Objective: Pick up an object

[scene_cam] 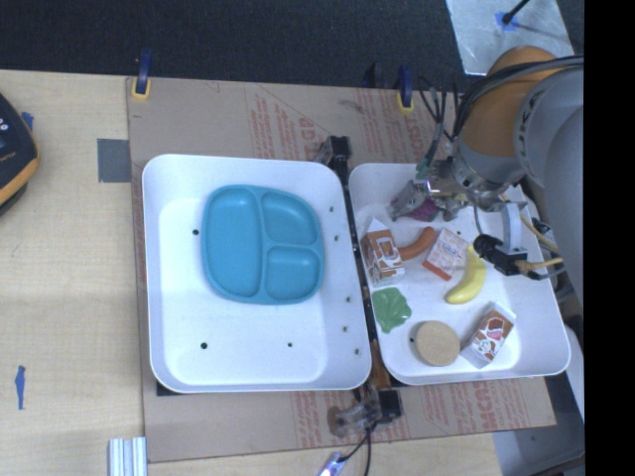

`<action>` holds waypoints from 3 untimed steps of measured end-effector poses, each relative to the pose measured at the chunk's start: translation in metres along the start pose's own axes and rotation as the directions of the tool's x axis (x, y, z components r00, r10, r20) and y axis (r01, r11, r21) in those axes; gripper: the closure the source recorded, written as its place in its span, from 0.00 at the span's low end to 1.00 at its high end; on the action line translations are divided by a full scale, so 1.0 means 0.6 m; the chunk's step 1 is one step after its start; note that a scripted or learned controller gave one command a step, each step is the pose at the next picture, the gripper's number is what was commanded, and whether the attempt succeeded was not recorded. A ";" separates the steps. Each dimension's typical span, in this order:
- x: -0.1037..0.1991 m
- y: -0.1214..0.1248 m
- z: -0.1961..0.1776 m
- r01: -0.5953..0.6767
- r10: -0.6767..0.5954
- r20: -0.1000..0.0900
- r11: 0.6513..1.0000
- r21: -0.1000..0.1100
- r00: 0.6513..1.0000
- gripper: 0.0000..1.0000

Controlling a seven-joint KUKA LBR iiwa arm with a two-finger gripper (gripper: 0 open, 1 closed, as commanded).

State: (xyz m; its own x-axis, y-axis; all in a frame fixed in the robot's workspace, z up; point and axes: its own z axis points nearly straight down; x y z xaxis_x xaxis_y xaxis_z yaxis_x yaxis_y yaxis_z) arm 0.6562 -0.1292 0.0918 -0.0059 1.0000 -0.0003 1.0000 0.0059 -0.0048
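Toys and play food in the right bin [556, 360], none lifted yet. Closest to the gripper [429, 192]: a small purple and grey thing [417, 206], at the far left of that bin, right under the gripper tip. Likely the one to be picked. Cannot tell whether the gripper is open or shut, or whether it has hold of anything; too dark and tangled there.

Probably at the reaching step, down low over the purple thing. Next: close on it firmly, then lift straight up, taking care not to bump the orange sausage [418, 241] just beside it.

Also in the right bin: a brown packet [380, 253], a red and white packet [445, 254], a yellow banana [469, 280], a green lump [390, 308], a round tan disc [437, 343] and a little carton [490, 335] at the near side.

In the left bin [174, 355]: a blue plate [263, 243] with three parts.

Under both bins, a brown cardboard sheet [248, 117], clipped at the far edge, on a pale wooden desk [60, 286]. Beyond the desk, dark floor [248, 13].
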 end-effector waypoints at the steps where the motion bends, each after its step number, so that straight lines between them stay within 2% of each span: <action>1: -0.052 0.000 -0.001 -0.004 0.004 0.000 1.000 -0.003 1.000 0.00; 2: -0.011 0.000 0.000 0.000 0.000 0.000 1.000 0.000 1.000 0.00; 3: -0.058 0.000 -0.001 -0.004 0.004 0.000 1.000 -0.003 1.000 0.00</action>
